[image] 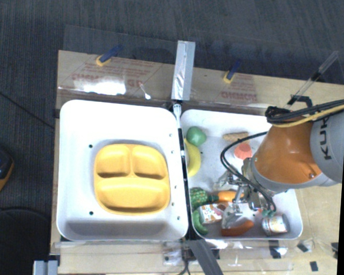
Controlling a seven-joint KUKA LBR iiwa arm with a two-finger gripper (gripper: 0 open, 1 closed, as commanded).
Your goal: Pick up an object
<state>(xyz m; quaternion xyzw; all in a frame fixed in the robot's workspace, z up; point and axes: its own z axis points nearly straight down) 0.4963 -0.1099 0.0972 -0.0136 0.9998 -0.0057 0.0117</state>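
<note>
Arm [294, 154] comes in from the right, low over the right bin [292, 222], orange band above the wrist. Gripper [235, 212] sits down among the clutter at that bin's near side; can't tell how it is set or whether it grips anything, too much overlap. Directly under and touching it from this angle: a small printed packet [212, 214] and a red-orange piece [236, 228]. An orange bit [226, 196] lies just beside the gripper, a small can [274, 224] to its right, a dark green bumpy item [198, 196] to its left. Farther back, well apart from the gripper: yellow banana [192, 158], green round fruit [195, 135], tan stick-like piece [235, 135]. Left bin [78, 127] holds a yellow divided tray [132, 178].
</note>
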